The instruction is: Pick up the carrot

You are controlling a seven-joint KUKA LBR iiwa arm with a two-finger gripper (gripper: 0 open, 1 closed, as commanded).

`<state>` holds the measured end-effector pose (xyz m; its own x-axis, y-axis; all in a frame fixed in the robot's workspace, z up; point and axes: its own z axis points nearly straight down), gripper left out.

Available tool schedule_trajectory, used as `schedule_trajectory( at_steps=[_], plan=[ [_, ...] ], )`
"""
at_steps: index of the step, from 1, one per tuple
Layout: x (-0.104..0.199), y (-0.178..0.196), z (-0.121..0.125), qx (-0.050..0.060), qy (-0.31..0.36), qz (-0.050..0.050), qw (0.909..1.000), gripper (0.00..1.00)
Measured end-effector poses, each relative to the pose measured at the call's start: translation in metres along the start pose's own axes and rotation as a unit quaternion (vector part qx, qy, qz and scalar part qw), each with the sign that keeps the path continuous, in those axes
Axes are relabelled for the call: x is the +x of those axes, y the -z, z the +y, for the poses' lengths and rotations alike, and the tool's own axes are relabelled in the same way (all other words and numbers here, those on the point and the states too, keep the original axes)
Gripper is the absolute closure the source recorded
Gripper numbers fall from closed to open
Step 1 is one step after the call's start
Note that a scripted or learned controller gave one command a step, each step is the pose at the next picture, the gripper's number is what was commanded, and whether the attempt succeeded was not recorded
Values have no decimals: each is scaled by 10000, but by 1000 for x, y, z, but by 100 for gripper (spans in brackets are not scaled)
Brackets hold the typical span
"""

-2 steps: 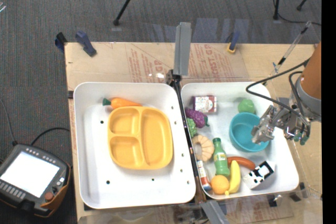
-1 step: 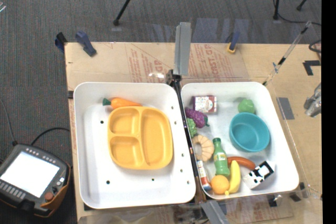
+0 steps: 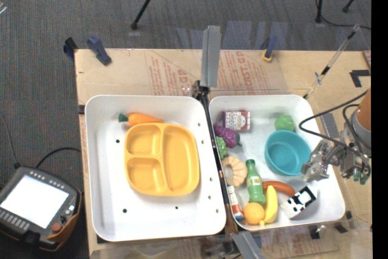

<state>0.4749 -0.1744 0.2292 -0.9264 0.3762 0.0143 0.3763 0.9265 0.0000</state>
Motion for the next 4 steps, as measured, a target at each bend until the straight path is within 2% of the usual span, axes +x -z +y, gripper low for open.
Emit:
schedule_trajectory(
  at_steps=[1, 2, 3, 4],
  plan=[
    [16, -66, 54, -4, 0, -19, 10000, 100],
    [20, -36, 68, -9, -1018, -67, 9948, 100],
    [-2, -64, 86, -8, -2031, -54, 9791, 100],
    [-52, -53, 111, -16, -2783, -61, 9605, 100]
  ],
)
